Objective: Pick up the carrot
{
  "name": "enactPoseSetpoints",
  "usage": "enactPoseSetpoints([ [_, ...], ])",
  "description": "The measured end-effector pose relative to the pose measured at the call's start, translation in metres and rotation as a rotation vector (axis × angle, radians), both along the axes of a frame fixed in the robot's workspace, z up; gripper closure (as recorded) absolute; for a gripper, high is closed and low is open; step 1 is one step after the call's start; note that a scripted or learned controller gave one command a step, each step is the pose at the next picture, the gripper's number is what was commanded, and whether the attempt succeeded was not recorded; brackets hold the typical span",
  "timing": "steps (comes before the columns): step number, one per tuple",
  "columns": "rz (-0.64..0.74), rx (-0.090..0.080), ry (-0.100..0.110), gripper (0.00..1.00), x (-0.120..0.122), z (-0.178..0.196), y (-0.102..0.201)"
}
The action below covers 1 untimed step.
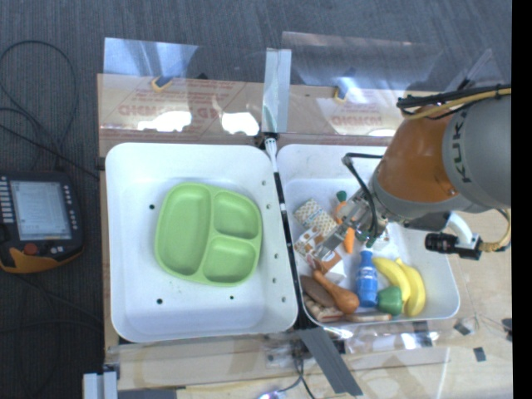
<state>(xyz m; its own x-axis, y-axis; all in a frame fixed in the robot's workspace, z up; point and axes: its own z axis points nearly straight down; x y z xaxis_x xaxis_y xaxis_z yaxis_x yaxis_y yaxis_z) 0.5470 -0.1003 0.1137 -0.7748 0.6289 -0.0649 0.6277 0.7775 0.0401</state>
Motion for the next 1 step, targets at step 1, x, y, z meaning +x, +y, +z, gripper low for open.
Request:
enactPoseSetpoints([
  [1, -0.073, 0.009, 0.035, 0.00, 0.0164, -0.0019, -0.0005],
])
